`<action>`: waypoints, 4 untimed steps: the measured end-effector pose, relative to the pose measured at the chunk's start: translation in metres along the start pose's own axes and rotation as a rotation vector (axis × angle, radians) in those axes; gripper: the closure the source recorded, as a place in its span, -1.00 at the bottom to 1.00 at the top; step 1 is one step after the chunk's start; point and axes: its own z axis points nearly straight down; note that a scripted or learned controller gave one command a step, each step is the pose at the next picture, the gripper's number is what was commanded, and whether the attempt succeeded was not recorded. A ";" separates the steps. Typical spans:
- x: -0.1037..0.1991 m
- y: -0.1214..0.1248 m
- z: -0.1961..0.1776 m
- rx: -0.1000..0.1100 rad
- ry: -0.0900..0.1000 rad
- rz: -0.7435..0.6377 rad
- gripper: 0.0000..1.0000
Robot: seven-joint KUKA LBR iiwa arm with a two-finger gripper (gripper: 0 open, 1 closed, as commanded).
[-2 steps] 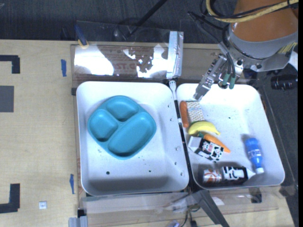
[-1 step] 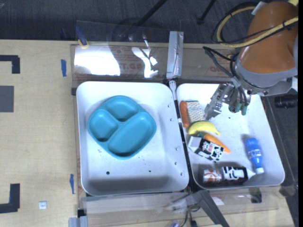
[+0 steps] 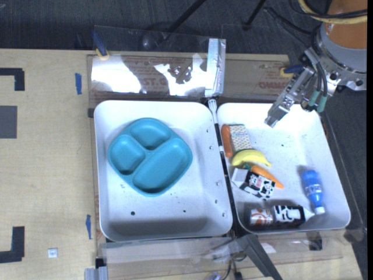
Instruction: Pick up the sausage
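- Gripper (image 3: 274, 120) hangs above the far part of the right bin (image 3: 335, 156), near that bin's far-left corner; nothing sits between its fingers. Whether it is released or clenched I cannot tell at this angle.
- Arm reaches in from the worktop's far-right corner, orange band at the top right.
- Sausage (image 3: 226, 140): orange-red, lying along the right bin's left wall, long axis running near to far, touching a small patterned packet (image 3: 239, 137) on its right side. Well apart from the gripper.
- Yellow banana (image 3: 251, 157) lies just nearer than the packet, its left end beside the sausage's near end.
- Black-and-white carton (image 3: 257, 183) sits next to the banana on the near side, with an orange carrot-like piece (image 3: 273, 179) lying across it.
- Dark bottle (image 3: 278, 214) lies on its side along the right bin's near edge.
- Blue bottle (image 3: 313, 188) lies towards the bin's right wall, cap end pointing at the near edge.
- Left bin (image 3: 111, 214) holds a blue divided plate (image 3: 150, 155), roughly central.
- Bins sit side by side, touching, at mid worktop (image 3: 41, 156).
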 end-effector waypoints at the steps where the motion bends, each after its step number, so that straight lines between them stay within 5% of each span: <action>1: 0.007 -0.044 0.153 0.001 0.001 -0.221 1.00; 2: 0.007 -0.044 0.153 0.001 0.001 -0.221 -1.00; 3: 0.007 -0.044 0.153 0.001 0.001 -0.221 -1.00; 4: 0.033 0.007 0.018 0.000 0.000 -0.249 -1.00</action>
